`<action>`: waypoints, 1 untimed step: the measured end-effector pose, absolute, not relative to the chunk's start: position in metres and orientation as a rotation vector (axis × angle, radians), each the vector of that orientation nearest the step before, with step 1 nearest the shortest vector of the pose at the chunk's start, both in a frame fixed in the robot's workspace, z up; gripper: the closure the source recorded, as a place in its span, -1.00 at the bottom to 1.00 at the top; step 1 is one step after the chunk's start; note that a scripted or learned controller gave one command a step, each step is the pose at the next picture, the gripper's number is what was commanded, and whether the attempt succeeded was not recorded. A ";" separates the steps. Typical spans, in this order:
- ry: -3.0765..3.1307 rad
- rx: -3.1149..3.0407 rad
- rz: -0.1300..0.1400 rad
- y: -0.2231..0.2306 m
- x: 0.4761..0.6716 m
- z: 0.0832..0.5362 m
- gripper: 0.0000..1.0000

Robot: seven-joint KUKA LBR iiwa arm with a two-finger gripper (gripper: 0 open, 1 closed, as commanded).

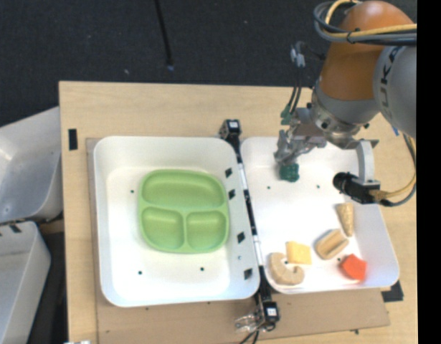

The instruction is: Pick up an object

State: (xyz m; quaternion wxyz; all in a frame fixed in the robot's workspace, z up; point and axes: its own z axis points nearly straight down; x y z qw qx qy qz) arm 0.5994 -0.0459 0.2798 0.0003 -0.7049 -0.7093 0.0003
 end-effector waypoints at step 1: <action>-2.228 -2.215 -0.001 0.013 0.598 0.277 1.00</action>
